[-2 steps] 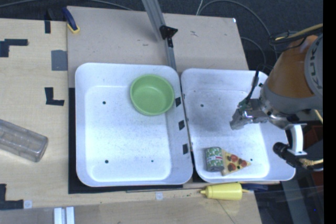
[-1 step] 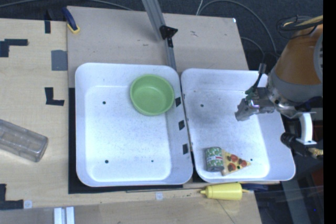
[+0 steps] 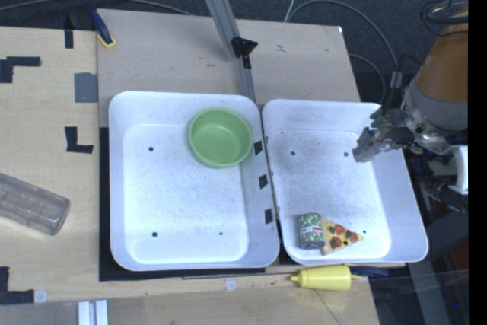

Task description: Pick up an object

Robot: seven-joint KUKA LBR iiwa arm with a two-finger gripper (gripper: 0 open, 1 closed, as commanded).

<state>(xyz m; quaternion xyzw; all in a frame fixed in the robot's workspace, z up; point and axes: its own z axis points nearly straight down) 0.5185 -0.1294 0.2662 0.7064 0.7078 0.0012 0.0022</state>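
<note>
A green bowl [image 3: 221, 137] rests in the left bin [image 3: 137, 240], near its back right corner. In the right bin [image 3: 396, 202], close to the front edge, a small green can [image 3: 310, 230] lies beside a toy pizza slice [image 3: 339, 236]. My gripper [image 3: 367, 146] hangs over the right bin's back right part, well above and behind the can and pizza. Its dark fingers point down and left; nothing shows between them.
A yellow mustard bottle [image 3: 326, 278] lies on the bench just in front of the right bin. A clear plastic cylinder [image 3: 29, 203] sits at the far left. A metal pole [image 3: 221, 4] slants down to the bins' back edge. Cables trail behind.
</note>
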